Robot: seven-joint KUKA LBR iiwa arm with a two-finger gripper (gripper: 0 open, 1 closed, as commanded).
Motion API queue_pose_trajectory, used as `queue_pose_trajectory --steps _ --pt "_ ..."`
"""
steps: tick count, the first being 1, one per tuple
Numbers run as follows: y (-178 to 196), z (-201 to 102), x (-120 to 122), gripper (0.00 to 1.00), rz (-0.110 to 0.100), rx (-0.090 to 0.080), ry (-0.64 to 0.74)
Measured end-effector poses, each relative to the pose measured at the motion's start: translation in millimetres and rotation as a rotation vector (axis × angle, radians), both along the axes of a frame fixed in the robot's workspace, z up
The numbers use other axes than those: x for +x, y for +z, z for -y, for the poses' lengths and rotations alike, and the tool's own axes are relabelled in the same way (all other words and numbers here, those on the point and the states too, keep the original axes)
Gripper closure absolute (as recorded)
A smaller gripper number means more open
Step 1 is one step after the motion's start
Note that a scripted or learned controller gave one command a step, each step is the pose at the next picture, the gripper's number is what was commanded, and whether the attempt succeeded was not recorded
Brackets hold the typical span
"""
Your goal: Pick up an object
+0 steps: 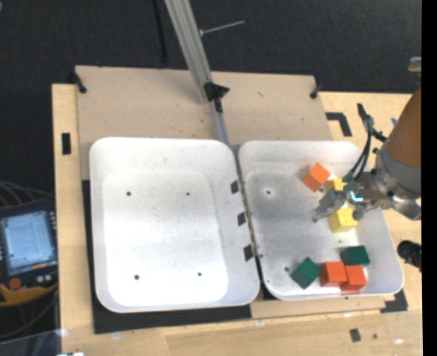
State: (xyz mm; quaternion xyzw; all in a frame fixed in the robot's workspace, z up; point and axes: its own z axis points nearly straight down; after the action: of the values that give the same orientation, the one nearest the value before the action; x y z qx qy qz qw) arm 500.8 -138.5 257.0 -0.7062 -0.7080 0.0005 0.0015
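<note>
The tool (342, 201) is seen low over the right bin (277, 221), at the frame's right; a yellow block (343, 219) lies just beneath; its grip cannot be told.

**Bench fittings and surroundings**

Wooden bench top (159, 332), pale, square to the view, with a tan board (144, 102) laid across its far half. Black corner marks (340, 121) near the far right edge. Slim metal pole (190, 39), grey, slanting down from the top of the view to a black clamp (216, 92) on the board. Handheld control pendant (21, 242) left of the bench, lit screen, dark casing, with an orange-yellow part below. Grey cables (3, 191) trailing beside the pendant. Dark carpeted floor (70, 21) all round.
</note>
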Motion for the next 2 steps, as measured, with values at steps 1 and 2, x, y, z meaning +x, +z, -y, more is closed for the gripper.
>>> queue_pose_trajectory --steps 1,2 --pt "2.0 0.3 0.8 0.0 0.005 -0.001 -0.003" --pt "-41.0 0.6 4.7 0.0 -0.001 -0.002 -0.005"
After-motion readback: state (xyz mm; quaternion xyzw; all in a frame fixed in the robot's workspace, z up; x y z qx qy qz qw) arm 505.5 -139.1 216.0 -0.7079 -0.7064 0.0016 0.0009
